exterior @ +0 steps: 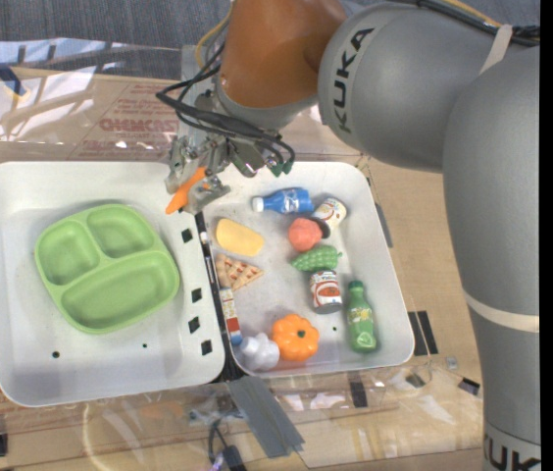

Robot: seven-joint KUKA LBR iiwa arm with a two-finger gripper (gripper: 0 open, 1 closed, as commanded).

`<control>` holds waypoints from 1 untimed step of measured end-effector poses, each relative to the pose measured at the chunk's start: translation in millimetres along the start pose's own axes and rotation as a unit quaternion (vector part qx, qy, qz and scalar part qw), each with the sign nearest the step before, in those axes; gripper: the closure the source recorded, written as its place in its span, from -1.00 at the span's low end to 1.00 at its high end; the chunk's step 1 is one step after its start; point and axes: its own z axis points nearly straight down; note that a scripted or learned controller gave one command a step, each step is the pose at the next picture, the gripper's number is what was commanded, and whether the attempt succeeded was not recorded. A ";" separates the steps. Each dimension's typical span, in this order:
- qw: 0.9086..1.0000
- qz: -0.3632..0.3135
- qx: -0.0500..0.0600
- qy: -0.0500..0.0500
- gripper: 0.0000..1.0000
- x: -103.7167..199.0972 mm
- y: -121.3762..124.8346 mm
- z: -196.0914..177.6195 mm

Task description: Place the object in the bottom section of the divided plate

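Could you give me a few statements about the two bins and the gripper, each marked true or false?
1. The green divided plate lies in the left bin. True.
2. The gripper has an orange carrot between its fingers. True.
3. The carrot already lies in the plate's bottom section. False: it is up at the gripper, over the divide between the bins.
4. The orange pumpkin sits in the left bin. False: it is in the right bin.
5. The green bottle lies beside the small jar. True.

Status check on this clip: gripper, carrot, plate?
Gripper shut on carrot, above the bins' shared edge. Green plate in left bin, bottom section bare. Nothing in the way.
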 end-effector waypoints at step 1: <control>1.000 0.021 -0.001 0.002 1.00 -27.9 46.7 22.2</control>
